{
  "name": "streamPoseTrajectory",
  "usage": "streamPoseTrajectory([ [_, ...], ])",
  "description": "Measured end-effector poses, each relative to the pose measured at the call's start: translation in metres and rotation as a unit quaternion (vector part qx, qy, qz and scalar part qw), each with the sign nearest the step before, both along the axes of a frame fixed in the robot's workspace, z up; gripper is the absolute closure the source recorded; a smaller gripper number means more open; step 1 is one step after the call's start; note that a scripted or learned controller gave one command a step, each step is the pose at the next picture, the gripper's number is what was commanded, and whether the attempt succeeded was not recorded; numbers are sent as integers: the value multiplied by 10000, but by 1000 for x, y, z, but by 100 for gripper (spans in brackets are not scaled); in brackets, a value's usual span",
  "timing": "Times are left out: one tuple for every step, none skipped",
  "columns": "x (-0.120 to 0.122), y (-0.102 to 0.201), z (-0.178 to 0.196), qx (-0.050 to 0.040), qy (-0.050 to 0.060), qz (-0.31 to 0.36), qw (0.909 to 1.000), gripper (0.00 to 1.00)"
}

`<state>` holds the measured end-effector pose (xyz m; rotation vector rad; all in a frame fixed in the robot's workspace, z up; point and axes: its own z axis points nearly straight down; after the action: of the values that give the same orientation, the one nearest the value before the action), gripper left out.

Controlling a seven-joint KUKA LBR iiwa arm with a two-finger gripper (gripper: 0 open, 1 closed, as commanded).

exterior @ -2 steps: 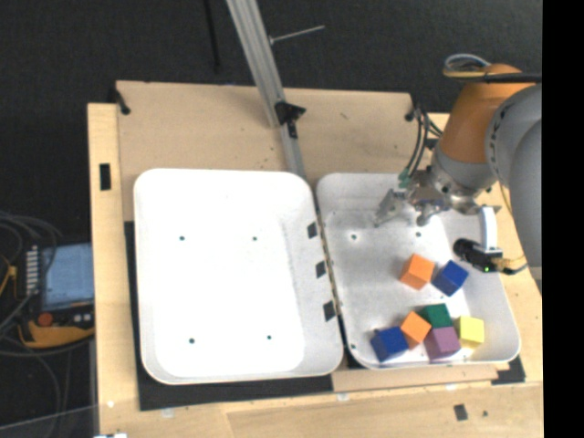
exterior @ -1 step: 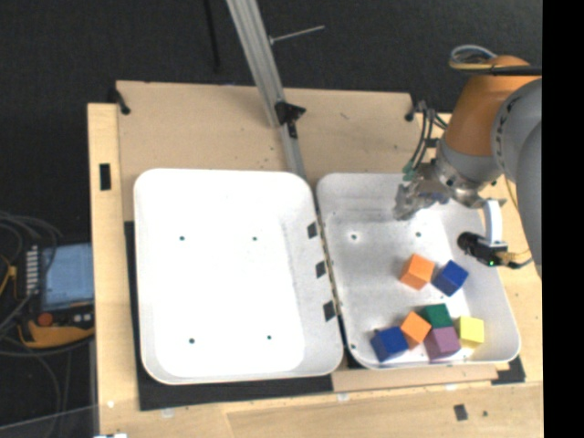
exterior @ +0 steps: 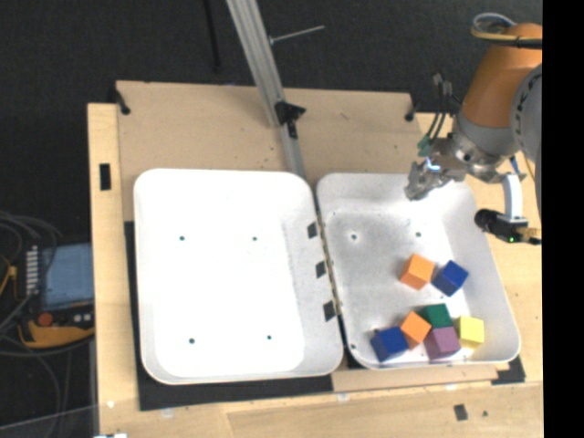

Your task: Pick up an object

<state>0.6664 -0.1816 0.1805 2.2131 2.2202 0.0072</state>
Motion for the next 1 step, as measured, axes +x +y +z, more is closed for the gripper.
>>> streamPoseTrajectory([
  [9,4,61,0,-8,7,10000,100],
])
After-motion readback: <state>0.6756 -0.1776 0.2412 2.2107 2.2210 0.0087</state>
